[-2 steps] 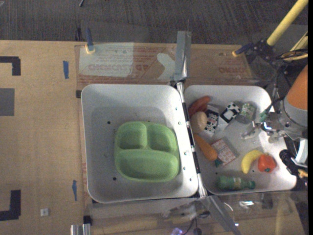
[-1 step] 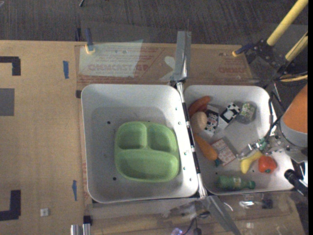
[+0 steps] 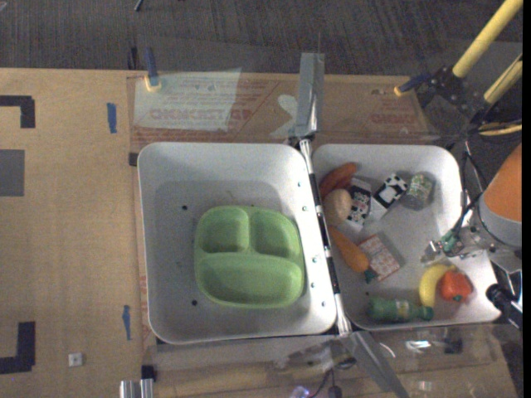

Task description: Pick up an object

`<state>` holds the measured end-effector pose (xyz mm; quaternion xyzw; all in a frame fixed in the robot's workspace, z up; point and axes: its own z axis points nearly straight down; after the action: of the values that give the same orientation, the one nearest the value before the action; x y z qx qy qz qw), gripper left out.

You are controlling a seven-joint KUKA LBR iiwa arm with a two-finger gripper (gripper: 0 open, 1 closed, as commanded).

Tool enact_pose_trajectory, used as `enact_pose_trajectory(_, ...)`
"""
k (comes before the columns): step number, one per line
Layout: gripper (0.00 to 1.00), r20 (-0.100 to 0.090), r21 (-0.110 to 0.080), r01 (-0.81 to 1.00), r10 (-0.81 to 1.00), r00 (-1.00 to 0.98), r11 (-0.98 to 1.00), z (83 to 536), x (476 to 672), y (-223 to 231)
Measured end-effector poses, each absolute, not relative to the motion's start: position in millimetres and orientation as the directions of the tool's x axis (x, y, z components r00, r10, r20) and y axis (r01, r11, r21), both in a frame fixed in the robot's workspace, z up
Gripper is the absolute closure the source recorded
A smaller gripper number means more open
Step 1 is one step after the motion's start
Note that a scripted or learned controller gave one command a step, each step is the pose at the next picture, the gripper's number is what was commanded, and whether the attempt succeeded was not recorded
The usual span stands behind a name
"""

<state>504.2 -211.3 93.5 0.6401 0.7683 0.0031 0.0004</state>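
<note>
Reaching over right bin (image 3: 390, 152) | gripper (image 3: 452, 243) above bin's right side, finger spread unreadable, nothing seen held | nearest: banana (image 3: 431, 284), orange pepper (image 3: 455, 285) touching | advice: descend straight, centre on one, avoid bin wall

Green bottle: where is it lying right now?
The green bottle lies on its side along the near edge of the right bin, just below the banana.
</note>
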Motion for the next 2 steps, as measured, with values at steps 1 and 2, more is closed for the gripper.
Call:
enact_pose_trajectory(1,1.00,-0.004,0.003,0.943,0.943,-0.333,0.333,87,514.6,-210)
enact_pose_trajectory(2,1.00,-0.001,0.003,0.981,0.981,-0.194,0.194,88,557.3,-174)
